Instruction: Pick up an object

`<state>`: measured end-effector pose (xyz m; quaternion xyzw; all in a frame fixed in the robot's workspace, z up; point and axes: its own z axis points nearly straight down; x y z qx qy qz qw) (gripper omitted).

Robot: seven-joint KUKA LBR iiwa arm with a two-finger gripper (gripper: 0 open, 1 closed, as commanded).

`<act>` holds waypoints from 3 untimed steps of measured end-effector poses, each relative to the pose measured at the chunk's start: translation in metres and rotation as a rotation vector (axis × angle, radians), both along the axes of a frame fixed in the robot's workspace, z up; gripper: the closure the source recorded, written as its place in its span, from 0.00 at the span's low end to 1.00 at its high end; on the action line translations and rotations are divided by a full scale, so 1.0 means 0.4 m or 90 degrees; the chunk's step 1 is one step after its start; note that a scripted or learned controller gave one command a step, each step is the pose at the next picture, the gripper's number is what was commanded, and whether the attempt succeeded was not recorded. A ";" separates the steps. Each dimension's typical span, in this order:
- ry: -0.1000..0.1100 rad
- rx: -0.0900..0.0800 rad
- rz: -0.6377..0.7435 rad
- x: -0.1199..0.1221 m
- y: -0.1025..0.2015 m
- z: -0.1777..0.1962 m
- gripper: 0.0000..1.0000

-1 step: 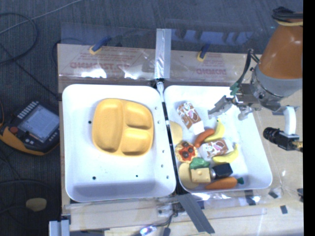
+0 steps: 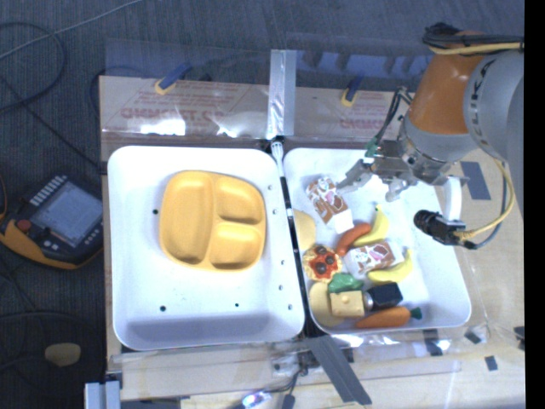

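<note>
The two-finger gripper (image 2: 372, 181) is held wide open, empty, right of centre; the crowded toy food (image 2: 358, 267) could be nudged aside.

Grey arm (image 2: 502, 100) — orange band (image 2: 444, 92), yellow cable (image 2: 492, 220) — metal pincer (image 2: 373, 181).

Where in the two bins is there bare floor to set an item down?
Left bin: bare white all around the yellow divided tray, widest along the near edge. Right bin: crowded with toy food through its middle and near left; bare patches at the far left corner and under the gripper.
</note>
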<state>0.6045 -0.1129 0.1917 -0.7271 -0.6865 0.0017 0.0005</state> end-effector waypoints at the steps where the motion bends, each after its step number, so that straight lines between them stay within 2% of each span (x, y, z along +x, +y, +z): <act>1: -0.029 -0.003 0.004 0.089 -0.006 -0.178 0.00; 2: -0.043 -0.002 -0.041 0.069 0.016 -0.199 0.00; 3: -0.044 -0.001 -0.032 0.059 0.008 -0.199 0.00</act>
